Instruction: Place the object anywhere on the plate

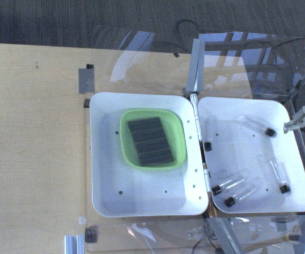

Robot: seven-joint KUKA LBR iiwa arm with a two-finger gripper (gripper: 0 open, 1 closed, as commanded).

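Dark ridged rectangular block (151, 140) lies on square green plate (179, 136) in left white bin (105, 157). Tool (301, 119) at right edge; opening indeterminable.

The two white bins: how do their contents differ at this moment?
The left bin holds a green plate with a dark ribbed block lying on it; the right bin holds several clear tubes with black caps, scattered loose. The left bin's load is one centred stack; the right's is spread about. Both bins are shallow, white and round-cornered.
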